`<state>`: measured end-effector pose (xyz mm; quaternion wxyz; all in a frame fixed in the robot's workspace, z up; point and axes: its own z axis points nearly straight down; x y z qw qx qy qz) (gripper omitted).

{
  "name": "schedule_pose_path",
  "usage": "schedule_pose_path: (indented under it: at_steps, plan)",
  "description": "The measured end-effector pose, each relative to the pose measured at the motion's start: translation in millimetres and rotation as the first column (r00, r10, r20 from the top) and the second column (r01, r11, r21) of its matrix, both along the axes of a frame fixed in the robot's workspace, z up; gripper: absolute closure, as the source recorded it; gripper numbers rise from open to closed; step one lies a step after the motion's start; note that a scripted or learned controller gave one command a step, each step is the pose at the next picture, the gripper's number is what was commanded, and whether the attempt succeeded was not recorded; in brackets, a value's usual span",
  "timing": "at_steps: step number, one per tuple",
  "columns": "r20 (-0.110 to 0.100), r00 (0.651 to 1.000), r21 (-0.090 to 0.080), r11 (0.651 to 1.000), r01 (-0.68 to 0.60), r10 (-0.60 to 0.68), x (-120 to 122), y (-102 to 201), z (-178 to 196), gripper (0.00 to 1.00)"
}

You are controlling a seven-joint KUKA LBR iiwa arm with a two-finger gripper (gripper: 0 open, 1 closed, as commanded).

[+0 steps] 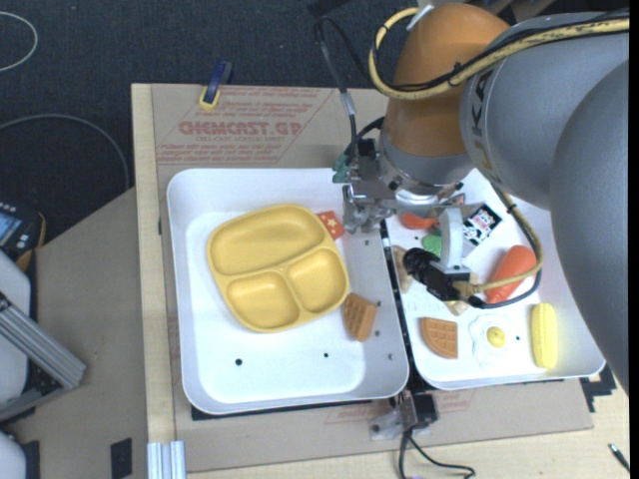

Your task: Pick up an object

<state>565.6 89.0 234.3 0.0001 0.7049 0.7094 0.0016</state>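
tool low over right bin top | grip: can't tell, wrist hides it | probably lining up on carrot

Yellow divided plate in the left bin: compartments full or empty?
Empty: the yellow plate lies flat, all three compartments showing bare yellow.

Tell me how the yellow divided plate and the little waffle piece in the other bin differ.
The yellow divided plate is much larger than the waffle piece. The plate is pale yellow with three smooth compartments; the waffle piece is orange-brown with a grid pattern. The plate lies in the left bin, the waffle piece in the right bin beside a fried egg toy. Both lie flat and untouched by the gripper.
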Motion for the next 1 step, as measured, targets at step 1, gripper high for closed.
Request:
schedule_pose_path:
  at_steps: [1]
  plan:
    - [-0.008,1.0,-0.003,1.0,0.006,-0.006,-0.1,-1.8,-20.2,1.0]
